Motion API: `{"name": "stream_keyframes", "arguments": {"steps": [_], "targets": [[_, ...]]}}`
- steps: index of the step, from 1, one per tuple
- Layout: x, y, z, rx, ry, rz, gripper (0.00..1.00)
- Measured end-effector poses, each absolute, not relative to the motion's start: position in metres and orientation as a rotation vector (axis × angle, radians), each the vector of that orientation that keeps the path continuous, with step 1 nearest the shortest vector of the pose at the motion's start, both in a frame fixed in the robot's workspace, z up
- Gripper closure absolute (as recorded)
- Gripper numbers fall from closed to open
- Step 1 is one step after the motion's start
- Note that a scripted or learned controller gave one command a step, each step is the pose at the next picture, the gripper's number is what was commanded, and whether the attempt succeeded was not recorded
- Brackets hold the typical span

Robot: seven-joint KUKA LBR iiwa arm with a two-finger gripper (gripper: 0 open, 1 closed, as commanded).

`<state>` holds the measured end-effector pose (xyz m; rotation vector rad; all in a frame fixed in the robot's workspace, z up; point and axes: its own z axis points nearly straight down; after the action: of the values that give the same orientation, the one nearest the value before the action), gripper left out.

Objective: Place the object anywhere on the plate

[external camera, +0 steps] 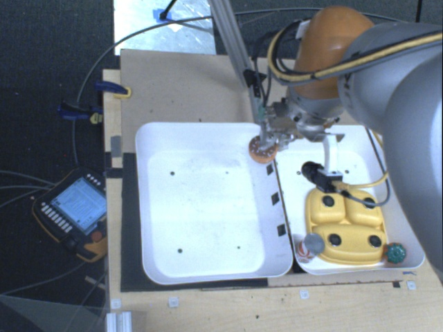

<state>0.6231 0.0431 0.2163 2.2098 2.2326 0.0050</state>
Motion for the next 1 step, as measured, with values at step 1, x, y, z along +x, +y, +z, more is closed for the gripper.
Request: {"name": "stream_keyframes", "arguments": {"steps": [1], "targets": [[0.6155,0.1003,0.2294,2.209,2.234,0.006,1.0]]}}
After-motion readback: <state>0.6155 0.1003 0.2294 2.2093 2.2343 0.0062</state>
